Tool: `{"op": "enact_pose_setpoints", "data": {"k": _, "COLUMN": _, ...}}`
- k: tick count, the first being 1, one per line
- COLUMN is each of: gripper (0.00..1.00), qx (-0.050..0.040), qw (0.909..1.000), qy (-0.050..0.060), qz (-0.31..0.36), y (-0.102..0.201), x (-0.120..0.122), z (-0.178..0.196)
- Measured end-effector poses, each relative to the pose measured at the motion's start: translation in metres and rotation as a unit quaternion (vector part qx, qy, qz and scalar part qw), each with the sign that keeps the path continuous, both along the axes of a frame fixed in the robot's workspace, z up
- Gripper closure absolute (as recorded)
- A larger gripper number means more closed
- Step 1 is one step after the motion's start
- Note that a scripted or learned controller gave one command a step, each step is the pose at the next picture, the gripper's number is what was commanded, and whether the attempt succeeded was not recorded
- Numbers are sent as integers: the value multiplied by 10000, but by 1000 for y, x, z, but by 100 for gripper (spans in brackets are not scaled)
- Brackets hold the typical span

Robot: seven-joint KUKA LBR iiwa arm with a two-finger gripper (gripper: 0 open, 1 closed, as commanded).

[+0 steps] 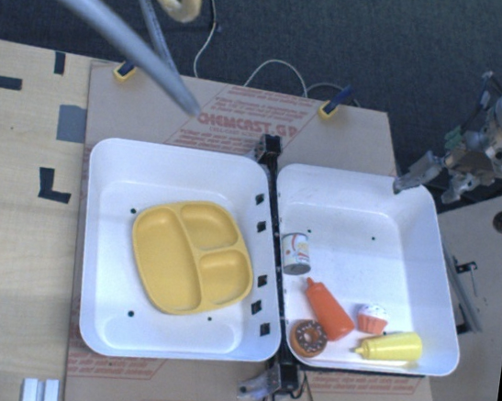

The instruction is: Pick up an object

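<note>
Approach step: end effector [418,177] at right bin's [427,266] far corner, grip state unreadable; next we descend toward the orange bottle [328,311].

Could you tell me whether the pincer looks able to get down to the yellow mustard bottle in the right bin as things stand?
Probably yes. The pincer sits at the right bin's far right corner, and the yellow mustard bottle lies uncovered near the front wall, with only the cupcake close beside it.
</note>
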State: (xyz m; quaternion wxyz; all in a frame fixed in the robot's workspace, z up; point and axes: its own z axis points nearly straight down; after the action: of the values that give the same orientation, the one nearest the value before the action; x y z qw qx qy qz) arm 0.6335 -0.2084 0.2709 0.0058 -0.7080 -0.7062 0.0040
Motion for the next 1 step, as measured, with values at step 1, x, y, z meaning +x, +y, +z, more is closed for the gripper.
{"op": "enact_pose_setpoints", "data": {"k": 1, "gripper": 0, "qx": -15, "qw": 10000, "qy": -63, "qz": 20, "y": 1, "x": 2, "z": 8}}
